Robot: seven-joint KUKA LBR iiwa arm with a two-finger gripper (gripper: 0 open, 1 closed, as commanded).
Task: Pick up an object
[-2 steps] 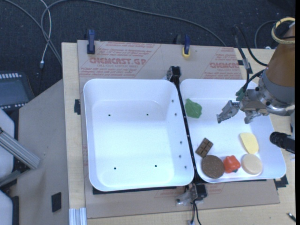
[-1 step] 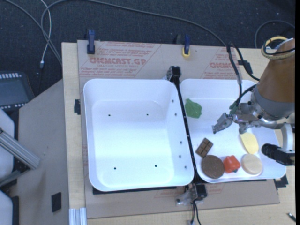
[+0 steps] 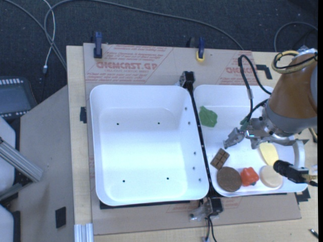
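Note:
My gripper (image 3: pixel 236 138) hangs over the middle of the right bin (image 3: pixel 227 96), its grey fingers (image 3: pixel 233 135) pointing left with nothing between them. A green crumpled object (image 3: pixel 208 117) lies up and to the left of it. A small brown chocolate-like block (image 3: pixel 220 159) lies just below it, apart from the fingers. Along the bin's front edge sit a round brown disc (image 3: pixel 229 178), a red-orange piece (image 3: pixel 249 175) and a cream round piece (image 3: pixel 270 177). A yellow banana-like object (image 3: pixel 268 154) lies partly under the wrist.
The left bin (image 3: pixel 108 97) stands beside the right one, separated by a black divider strip (image 3: pixel 196 127). Blue and yellow clamps (image 3: pixel 97 43) hold the cardboard base at the back. Cables (image 3: pixel 247 79) loop from the arm across the right bin's far corner.

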